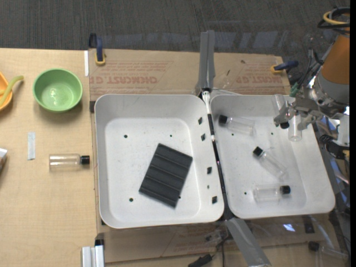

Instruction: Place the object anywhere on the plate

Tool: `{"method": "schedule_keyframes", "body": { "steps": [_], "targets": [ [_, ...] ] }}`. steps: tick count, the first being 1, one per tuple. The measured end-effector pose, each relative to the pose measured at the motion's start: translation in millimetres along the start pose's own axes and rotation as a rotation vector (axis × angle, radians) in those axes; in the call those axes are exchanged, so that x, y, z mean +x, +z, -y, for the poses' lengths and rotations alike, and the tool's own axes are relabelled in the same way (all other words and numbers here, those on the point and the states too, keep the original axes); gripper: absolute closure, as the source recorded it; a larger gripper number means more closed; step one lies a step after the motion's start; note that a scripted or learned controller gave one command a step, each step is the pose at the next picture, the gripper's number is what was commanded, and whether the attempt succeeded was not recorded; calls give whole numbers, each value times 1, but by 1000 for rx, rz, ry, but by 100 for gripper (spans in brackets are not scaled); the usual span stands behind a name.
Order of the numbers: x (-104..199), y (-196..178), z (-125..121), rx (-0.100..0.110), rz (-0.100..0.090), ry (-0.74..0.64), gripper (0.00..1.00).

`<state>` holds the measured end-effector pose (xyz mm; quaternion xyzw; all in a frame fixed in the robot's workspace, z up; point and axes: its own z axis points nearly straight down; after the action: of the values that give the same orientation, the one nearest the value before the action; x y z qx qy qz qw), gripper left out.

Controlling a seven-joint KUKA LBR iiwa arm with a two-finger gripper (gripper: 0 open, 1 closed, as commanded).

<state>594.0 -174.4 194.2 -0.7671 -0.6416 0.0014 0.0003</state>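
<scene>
A dark ribbed rectangular plate (166, 174) lies flat in the left bin (111, 149), turned at a slant. My gripper (291, 121) hangs over the far right corner of the right bin (311, 204). It is shut on a small clear vial (293, 132) whose black cap points left. Three more clear vials with black caps lie in the right bin: one at the far left (236, 124), one in the middle (269, 161) and one near the front (271, 193).
On the bench to the left stand a green bowl (58, 90) and a loose clear vial (69, 160). An upright divider (207, 65) rises between the bins at the back. Cables and the arm's body crowd the right edge.
</scene>
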Motion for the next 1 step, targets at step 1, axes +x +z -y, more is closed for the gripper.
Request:
{"method": "schedule_keyframes", "body": {
  "steps": [1],
  "targets": [
    [73, 15, -43, 17, -1, -256, 100]
  ]
}}
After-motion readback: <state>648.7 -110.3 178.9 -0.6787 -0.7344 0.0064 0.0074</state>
